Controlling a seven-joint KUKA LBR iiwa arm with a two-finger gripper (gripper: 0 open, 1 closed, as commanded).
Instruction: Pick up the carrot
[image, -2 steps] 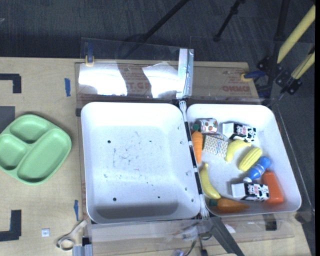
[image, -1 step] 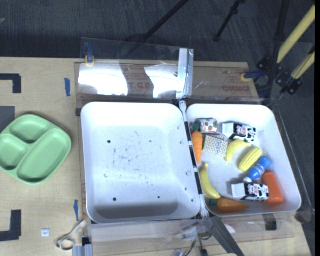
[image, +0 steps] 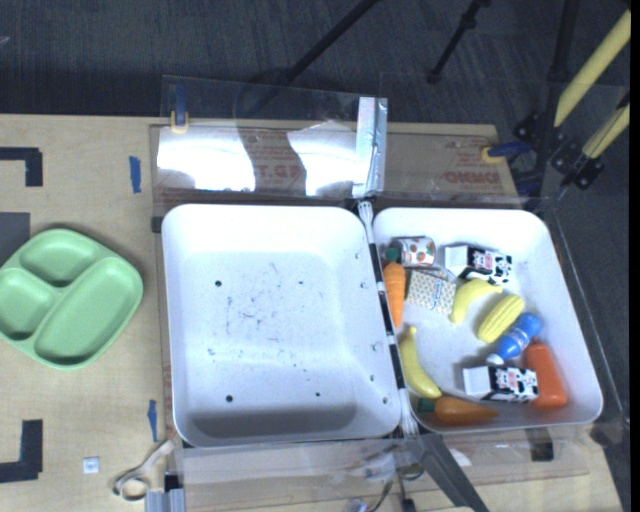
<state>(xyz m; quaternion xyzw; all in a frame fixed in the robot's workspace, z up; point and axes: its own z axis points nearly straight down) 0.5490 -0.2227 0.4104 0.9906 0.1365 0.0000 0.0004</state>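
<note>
An orange carrot (image: 395, 291) lies along the left wall of the right bin (image: 573, 300), its thick end towards the back. A second long orange piece with a green end (image: 462, 408) lies against that bin's front wall. A yellow banana (image: 415, 366) lies between the two. A patterned box (image: 432, 292) touches the carrot's right side.
The right bin also holds yellow corn (image: 498, 312), a blue item (image: 518, 335), an orange bottle (image: 546, 376), two cow-print cartons (image: 489, 263) (image: 508, 382) and a small box (image: 416, 250). The left bin (image: 270, 320) adjoins it. A green divided plate (image: 66, 296) sits far left.
</note>
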